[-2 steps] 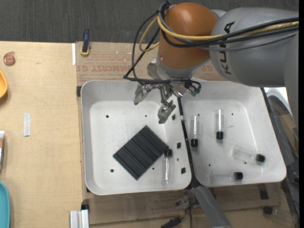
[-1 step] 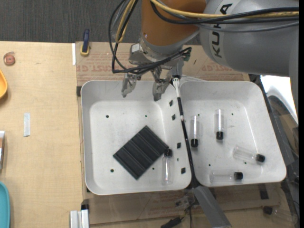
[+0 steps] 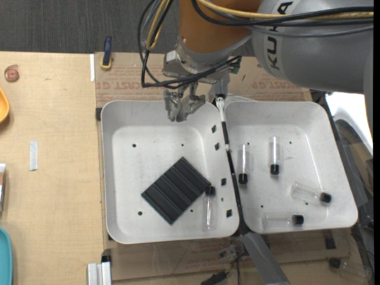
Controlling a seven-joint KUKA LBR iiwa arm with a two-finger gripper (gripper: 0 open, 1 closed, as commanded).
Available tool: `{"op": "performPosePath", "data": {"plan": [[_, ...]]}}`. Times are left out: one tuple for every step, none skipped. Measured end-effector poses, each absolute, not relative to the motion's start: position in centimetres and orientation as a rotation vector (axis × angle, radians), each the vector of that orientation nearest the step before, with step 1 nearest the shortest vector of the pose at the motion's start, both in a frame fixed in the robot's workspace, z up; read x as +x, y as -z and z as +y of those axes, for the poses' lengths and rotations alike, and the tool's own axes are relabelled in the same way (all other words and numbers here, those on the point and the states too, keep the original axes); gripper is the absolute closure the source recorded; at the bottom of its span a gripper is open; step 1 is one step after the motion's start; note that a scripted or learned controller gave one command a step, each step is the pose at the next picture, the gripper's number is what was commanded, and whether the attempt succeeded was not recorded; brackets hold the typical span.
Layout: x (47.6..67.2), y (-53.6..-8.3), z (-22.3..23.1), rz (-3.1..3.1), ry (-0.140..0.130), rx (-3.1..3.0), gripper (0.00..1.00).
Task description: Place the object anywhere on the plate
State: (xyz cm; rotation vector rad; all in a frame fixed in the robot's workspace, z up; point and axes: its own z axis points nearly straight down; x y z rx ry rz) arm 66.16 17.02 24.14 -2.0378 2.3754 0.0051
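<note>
Grey and orange, the KUKA arm (image 3: 285, 22) reaches in from the right across the top of the view, its wrist bent down so that the two-finger gripper (image 3: 180, 113) hangs over the far rim of the left shallow white bin (image 3: 119, 129). Nothing sits between the fingers; whether they are open or closed I cannot tell. Part of the white "KUKA" lettering reads on the grey casing. Red printing runs across the brown cardboard sheet (image 3: 136, 79) lying on the pale wooden table (image 3: 47, 135) beyond the bins, too faint to read.

Near the middle of the left bin lies the black ribbed rectangular plate (image 3: 176, 190), turned so its corners point diagonally. Just beside its right corner lies a clear plastic tube with a black cap (image 3: 209, 206), its long axis running near to far, cap at the far end. The right shallow white bin (image 3: 332, 135) holds four more such clear tubes (image 3: 274, 156).
</note>
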Motion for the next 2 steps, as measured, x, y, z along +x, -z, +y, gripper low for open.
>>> {"op": "performPosePath", "data": {"plan": [[66.0, -32.0, 13.8, 1.773, -0.002, -2.587, 1.00], [66.0, -42.4, 12.7, 1.417, -0.003, -2.798, 1.00]]}}
